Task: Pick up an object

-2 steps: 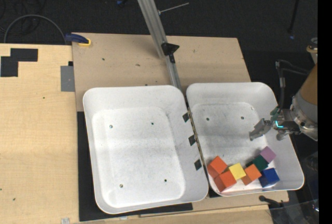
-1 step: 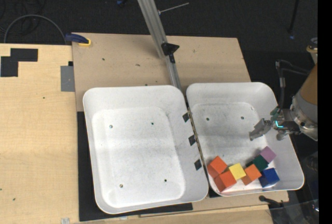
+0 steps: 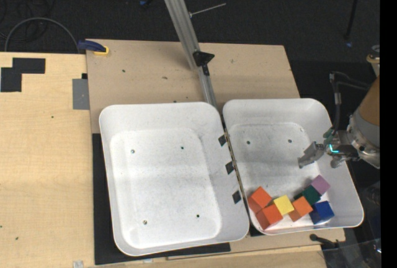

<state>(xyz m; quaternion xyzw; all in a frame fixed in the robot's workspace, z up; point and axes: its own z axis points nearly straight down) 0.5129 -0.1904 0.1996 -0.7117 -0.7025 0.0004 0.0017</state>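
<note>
Several small coloured blocks lie in a cluster at the front of the right bin [image 3: 273, 113]: two red-orange blocks [image 3: 261, 196], a yellow one [image 3: 283, 205], an orange one [image 3: 302, 206], a green one [image 3: 311, 193], a purple one [image 3: 320, 185] and a blue one [image 3: 322, 212]. My gripper [image 3: 321, 160] hangs over the right side of this bin, just behind the purple block. It is open, its fingers spread wide with nothing between them.
The left bin [image 3: 107, 116] sits beside the right one, joined by black clips [image 3: 229, 167]. A slanted aluminium rail [image 3: 183, 25] rises from behind the bins. A blue clamp [image 3: 93, 46] lies at the bench's back left corner.
</note>
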